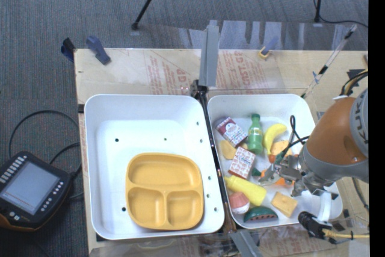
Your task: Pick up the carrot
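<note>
The tool (278, 175) hangs low in the right bin (301, 106) at the frame's lower right, its grip state impossible to tell, and the carrot (275, 158), crowded against the banana (274, 133) and cheese wedge (284, 204), risks a neighbour being seized instead.

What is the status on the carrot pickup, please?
Gripper low in the right bin, grasp unclear. Carrot just beside it. Banana and cracker box crowd close.

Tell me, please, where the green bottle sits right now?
The green bottle stands in the right bin, towards its far middle, between the small red carton on its left and the banana on its right.
</note>
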You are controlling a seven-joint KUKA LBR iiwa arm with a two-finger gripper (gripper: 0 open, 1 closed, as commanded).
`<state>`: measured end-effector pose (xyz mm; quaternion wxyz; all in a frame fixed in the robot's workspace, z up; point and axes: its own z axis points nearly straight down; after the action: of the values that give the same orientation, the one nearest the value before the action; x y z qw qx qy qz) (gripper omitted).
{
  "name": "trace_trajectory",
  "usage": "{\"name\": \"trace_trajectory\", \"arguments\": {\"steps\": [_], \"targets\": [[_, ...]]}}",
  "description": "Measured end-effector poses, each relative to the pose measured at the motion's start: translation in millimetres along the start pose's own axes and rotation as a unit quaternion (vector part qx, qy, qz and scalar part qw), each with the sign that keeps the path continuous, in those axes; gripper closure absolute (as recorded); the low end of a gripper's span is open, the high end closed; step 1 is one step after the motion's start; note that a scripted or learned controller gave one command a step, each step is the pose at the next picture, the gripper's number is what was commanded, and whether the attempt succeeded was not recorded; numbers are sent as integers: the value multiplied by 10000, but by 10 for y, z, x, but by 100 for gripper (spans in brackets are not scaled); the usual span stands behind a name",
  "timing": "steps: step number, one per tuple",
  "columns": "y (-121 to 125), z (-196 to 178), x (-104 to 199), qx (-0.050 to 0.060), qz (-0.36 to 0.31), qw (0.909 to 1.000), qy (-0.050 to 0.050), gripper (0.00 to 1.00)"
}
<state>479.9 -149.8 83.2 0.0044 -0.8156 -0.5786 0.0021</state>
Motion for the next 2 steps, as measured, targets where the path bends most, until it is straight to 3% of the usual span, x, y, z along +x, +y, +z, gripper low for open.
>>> {"name": "trace_trajectory", "arguments": {"steps": [1,2], "targets": [[-15,-39,-13,60,33,10000,5,100],[407,-874,621,-52,-530,9986,0,100]]}}
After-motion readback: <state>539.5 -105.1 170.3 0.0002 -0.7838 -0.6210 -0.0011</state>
